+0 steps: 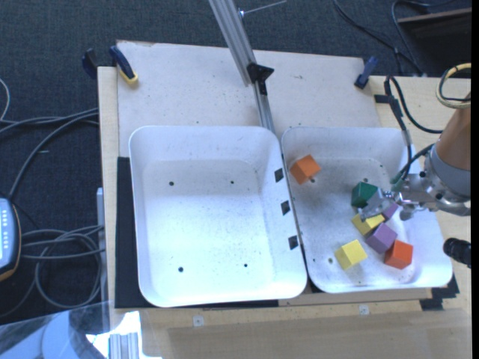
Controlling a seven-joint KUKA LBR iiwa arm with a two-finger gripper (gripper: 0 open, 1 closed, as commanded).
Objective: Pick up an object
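Observation:
The right bin (329, 144) holds several small blocks. An orange cube (304, 169) lies apart near the bin's back left. A green cube (364, 194), a small yellow block (366, 224), a purple block (382, 237), an orange-red cube (399, 253) and a yellow cube (350, 254) crowd the right half. My gripper (387, 205) reaches in from the right and hangs low over this cluster, between the green cube and the purple block, close to the small yellow block. The wrist hides part of a purple piece beneath it. I see nothing lifted off the bin floor.
The left bin (150, 148) sits beside the right one, with a divider carrying black clips (285, 207) between them. A slanted metal pole (233, 28) rises at the back centre. Blue and yellow clamps hold the board's back corners. Cables trail along the arm at right.

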